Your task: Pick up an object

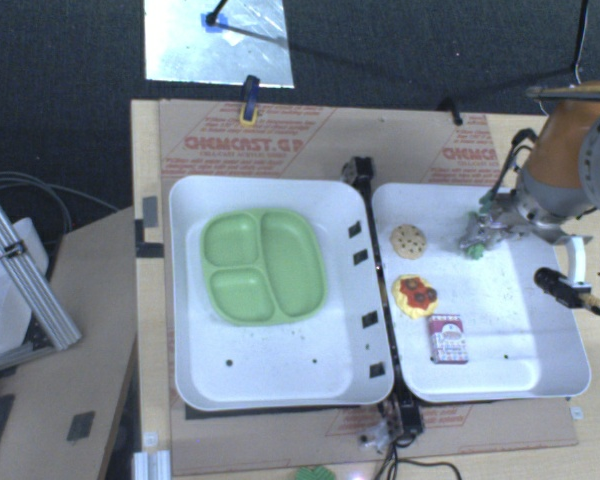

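Observation:
My gripper (477, 240) is low in the right bin (555, 368), near its back edge, with the grey arm and its orange band (565, 148) rising to the right. A small green object (474, 252) lies right at the gripper's tip, partly covered by it. A round chocolate-chip cookie (408, 240) lies to the left of the gripper. Nearer the front are a yellow and red pizza slice (415, 296) and a small red and white carton (447, 339).
The left bin (195, 368) holds a green divided plate (263, 266). A black ridge with clips (370, 268) separates the two bins. A black cable piece (560, 288) hangs over the right bin's right side.

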Action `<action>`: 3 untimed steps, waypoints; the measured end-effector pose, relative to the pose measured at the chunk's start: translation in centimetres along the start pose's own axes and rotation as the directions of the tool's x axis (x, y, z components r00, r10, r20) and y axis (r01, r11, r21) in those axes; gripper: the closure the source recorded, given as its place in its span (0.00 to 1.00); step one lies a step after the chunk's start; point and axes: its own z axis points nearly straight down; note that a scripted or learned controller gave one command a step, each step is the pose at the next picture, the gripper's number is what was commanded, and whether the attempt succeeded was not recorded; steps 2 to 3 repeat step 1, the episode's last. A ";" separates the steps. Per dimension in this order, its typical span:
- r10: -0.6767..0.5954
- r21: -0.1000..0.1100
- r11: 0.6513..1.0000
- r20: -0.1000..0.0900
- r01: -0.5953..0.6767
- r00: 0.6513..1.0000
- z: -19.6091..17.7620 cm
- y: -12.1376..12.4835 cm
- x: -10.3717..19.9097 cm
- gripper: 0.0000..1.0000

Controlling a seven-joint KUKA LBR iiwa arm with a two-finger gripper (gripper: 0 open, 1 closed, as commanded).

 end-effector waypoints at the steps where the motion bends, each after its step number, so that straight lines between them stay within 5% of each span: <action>1: -0.007 -0.004 1.000 -0.003 0.007 1.000 -9.2 -1.5 6.7 1.00; 3: -0.007 -0.004 1.000 -0.003 0.007 1.000 -9.2 -1.5 6.7 1.00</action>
